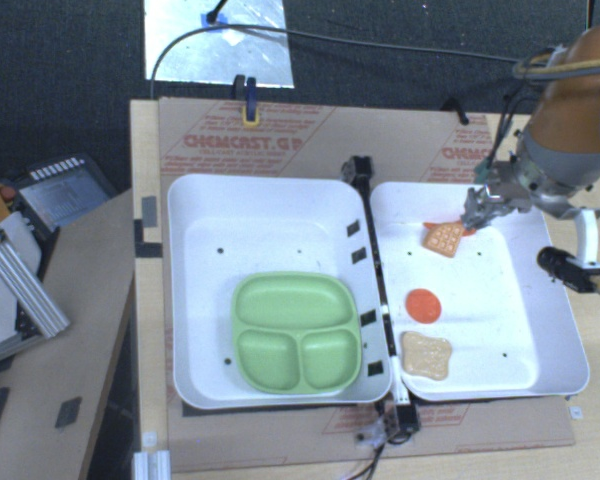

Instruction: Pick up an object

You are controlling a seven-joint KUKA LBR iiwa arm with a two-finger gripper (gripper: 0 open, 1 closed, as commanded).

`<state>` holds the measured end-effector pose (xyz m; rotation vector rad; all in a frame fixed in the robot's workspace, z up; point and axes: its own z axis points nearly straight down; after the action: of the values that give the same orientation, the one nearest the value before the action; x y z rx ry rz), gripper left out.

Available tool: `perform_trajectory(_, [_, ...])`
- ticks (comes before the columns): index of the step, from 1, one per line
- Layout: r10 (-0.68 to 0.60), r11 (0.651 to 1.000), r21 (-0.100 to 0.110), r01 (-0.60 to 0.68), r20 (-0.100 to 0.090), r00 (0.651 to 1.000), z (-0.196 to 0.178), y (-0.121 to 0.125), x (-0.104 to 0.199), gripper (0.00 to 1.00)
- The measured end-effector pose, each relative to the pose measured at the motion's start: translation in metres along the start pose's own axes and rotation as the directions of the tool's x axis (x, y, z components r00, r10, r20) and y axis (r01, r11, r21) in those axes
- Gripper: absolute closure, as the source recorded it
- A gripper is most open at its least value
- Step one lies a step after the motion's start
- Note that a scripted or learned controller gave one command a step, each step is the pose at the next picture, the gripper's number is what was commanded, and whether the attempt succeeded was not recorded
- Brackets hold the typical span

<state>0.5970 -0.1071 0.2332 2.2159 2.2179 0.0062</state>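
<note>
- Two white bins are seen side by side; the left bin (195,268) holds a green divided tray (295,330), the right bin (540,338) holds three small items.
- An orange waffle-like cracker (443,238) is noted in the far part of the right bin, tilted, with one corner up toward the gripper (477,211).
- The cracker lies just to the lower left of the gripper tip, touching or nearly touching it; its raised end points up and right, toward the claw.
- Whether the cracker is pinched or merely met by the tip cannot be told, and the state of the claw cannot be judged either: the tip is small and dark.
- A red disc (424,305) and a pale bread-shaped piece (425,355) are logged nearer the camera in the same bin, well apart from the gripper.
- The arm (570,118) is brought in from the right, wrist bent down and leftward over the bin's far right part.
- Judged: a pick of the cracker is in hand; grip is unconfirmed.
</note>
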Motion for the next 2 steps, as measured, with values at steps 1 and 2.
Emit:
perform_trajectory(1, [-0.002,1.0,0.004,0.002,-0.002,1.0,-0.014,0.001,0.0,1.0])
perform_trajectory(2, [-0.009,1.0,0.004,0.009,-0.003,1.0,-0.02,0.002,0.058,1.0])
